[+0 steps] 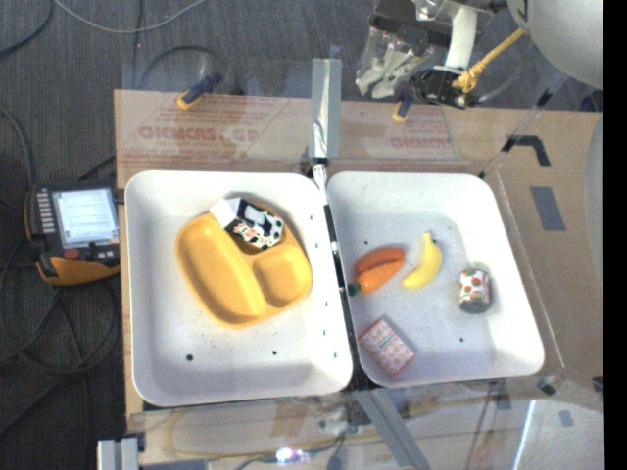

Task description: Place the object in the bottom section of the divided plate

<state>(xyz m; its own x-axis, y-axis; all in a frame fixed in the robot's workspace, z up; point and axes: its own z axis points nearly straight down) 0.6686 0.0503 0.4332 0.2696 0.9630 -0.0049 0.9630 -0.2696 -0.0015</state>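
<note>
so the yellow plastic divided plate [240, 272] sits in the left white shallow bin [157, 360], tilted a bit diagonal in the frame. its top small section has a black and white patterned object [254, 225] in it, looks like a small printed pouch or toy, can't really tell which. that object lies up by the plate's upper rim, and the big section and the other small one show just bare yellow.

the right white shallow bin [509, 351] holds the rest of the stuff: an orange plastic carrot [377, 267] near the bin's left side, a yellow plastic banana [422, 262] just beside it on the right, a small can with a red and white printed label [474, 290] lying further right, and a flat pink and red packet [385, 348] down toward the lower edge, apart from the others.

the two-finger gripper [390, 67] hangs up above the top of the bins, over the brown cardboard tabletop [196, 135], well away from everything in either bin. the fingers point downward and there's nothing between them, but how far apart they sit i honestly can't tell from this angle.

a handheld controller with a lit screen [73, 225] lies on the floor left of the bins.
</note>
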